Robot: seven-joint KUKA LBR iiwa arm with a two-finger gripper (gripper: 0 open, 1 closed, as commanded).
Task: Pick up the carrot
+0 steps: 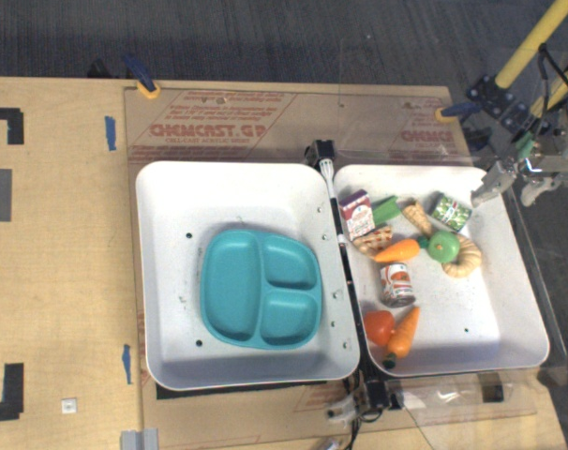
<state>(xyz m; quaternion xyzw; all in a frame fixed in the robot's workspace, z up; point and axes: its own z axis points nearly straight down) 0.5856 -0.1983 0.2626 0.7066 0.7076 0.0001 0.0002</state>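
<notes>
gripper: stood at the right bin's upper right rim; i could not tell its state. carrot: lay near the right bin's lower left corner, touching a red tomato. left bin: held a teal divided tray. surface: tan wooden bench with black tape marks and blue clips; dark carpet beyond.

The arm shows a yellow-orange bar at two o'clock, running into a dark clamp-like block with black cables and green wire looped around it, then pale grey metal parts of the gripper near three o'clock
</notes>
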